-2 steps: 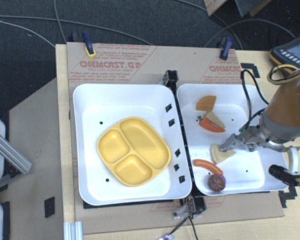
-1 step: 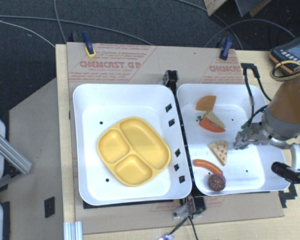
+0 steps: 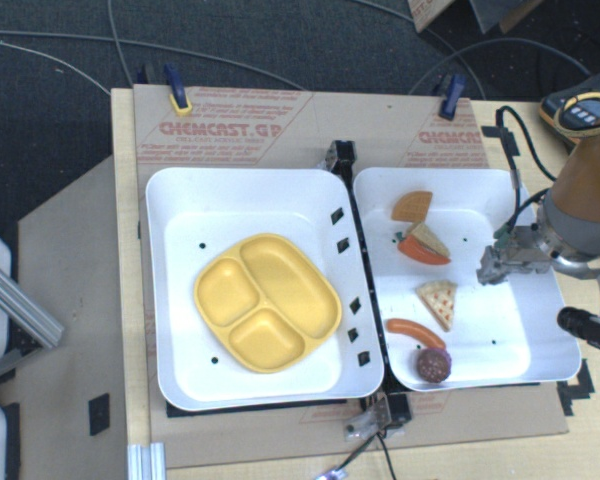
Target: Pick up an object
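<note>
A dark round food piece [image 3: 433, 365] lies nearest; my claw [image 3: 492, 266], grip state unclear, hovers beside the cracker wedge [image 3: 440, 302]; nothing lifted yet.

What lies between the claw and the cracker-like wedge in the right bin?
In the camera view, bare white bin floor separates the claw from the wedge; nothing lies there.
</note>
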Controlling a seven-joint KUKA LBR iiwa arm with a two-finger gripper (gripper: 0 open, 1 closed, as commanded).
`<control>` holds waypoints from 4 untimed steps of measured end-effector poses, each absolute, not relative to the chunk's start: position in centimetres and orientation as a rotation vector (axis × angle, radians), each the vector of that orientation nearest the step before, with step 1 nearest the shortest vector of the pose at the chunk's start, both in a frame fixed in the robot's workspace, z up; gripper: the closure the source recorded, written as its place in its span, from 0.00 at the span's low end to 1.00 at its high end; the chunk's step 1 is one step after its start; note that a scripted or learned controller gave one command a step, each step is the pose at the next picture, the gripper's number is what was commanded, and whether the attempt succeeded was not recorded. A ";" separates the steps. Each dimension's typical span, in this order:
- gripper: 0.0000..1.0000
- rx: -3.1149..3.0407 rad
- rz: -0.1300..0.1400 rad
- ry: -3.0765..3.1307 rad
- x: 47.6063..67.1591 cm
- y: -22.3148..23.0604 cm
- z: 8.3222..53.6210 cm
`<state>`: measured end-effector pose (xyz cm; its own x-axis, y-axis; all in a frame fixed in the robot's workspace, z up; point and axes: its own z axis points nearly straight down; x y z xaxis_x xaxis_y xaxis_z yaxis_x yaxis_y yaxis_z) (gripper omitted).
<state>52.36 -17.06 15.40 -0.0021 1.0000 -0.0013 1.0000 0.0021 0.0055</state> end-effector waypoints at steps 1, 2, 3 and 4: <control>1.00 2.215 0.006 2.218 52.2 -17.2 21.8; 1.00 2.215 0.005 2.219 52.3 -17.2 26.3; 1.00 2.214 0.004 2.227 54.8 -12.8 26.0; 1.00 2.214 0.005 2.228 57.0 -7.9 26.1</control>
<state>56.97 -7.87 26.07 -0.0063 1.0000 0.0019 1.0000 0.0063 0.0023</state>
